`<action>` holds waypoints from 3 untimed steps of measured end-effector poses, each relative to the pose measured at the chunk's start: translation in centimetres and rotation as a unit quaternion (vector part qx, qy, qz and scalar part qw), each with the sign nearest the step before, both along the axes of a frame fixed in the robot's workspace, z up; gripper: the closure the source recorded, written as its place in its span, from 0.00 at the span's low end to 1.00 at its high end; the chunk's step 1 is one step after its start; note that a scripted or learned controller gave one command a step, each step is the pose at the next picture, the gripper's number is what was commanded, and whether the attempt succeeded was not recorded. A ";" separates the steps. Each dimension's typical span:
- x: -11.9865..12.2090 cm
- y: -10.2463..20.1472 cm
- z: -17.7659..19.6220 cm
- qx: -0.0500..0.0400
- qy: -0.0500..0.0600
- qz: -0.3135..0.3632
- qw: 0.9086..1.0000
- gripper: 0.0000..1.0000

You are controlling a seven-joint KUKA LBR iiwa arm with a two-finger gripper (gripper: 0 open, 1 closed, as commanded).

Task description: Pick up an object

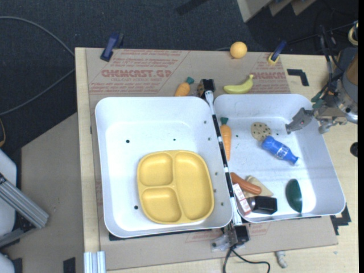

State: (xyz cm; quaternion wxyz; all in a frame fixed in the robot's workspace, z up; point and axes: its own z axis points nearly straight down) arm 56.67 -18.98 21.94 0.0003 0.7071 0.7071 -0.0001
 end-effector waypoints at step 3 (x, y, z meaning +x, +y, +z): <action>0.5 11.5 -3.4 0.001 -0.001 0.001 1.000 1.00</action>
